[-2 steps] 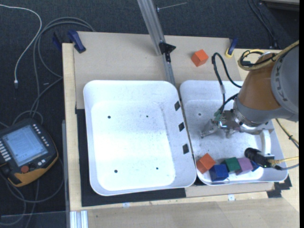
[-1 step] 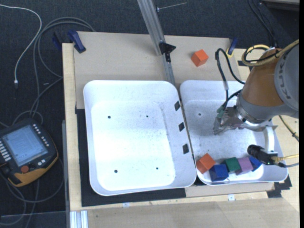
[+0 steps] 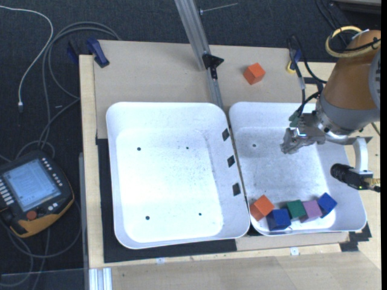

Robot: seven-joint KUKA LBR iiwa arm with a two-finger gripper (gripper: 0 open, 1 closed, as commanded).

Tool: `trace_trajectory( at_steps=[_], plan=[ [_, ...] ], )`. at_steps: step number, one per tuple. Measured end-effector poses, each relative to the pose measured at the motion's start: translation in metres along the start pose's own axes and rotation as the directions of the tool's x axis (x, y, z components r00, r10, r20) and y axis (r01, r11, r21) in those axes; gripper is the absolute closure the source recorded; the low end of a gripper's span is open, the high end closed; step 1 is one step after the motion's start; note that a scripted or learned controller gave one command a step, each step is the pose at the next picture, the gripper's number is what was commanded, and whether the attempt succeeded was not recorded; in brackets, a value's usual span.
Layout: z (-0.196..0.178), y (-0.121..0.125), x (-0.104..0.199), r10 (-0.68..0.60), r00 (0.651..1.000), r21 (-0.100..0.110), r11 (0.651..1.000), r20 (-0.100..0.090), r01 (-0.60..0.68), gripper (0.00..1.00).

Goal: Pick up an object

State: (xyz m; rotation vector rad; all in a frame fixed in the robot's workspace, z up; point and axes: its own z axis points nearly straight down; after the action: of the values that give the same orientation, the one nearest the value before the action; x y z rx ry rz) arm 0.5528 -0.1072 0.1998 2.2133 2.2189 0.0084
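The gripper [image 3: 294,141] hangs over the right bin [image 3: 266,116], its middle floor bare; whether it is open I cannot tell. Blocks: orange block [image 3: 262,206], blue block [image 3: 279,219], green block [image 3: 295,209], crowd the near rim. No readable writing.

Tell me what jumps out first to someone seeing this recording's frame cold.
The row of coloured blocks along the near edge of the right bin: orange block, dark blue block, green block, purple block and blue block. Above them the grey arm's hand hangs over the bin's bare middle. A stray orange cube sits on the bench behind the bins.
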Motion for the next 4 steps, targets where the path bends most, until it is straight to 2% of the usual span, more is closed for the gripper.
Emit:
trace_trajectory(
  at_steps=[1, 2, 3, 4],
  plan=[
    [0.093, 0.025, -0.011, 0.002, 1.0, 0.017, 1.0, -0.003, -0.002, 1.0],
    [0.101, 0.121, 0.026, -0.004, 1.0, 0.003, 1.0, -0.002, 0.004, 1.0],
    [-0.005, 0.039, 0.093, -0.004, 1.0, 0.006, 1.0, -0.006, 0.004, 1.0],
    [0.0, 0.056, 0.154, -0.006, 1.0, 0.007, 1.0, -0.005, 0.006, 1.0]
  ],
)
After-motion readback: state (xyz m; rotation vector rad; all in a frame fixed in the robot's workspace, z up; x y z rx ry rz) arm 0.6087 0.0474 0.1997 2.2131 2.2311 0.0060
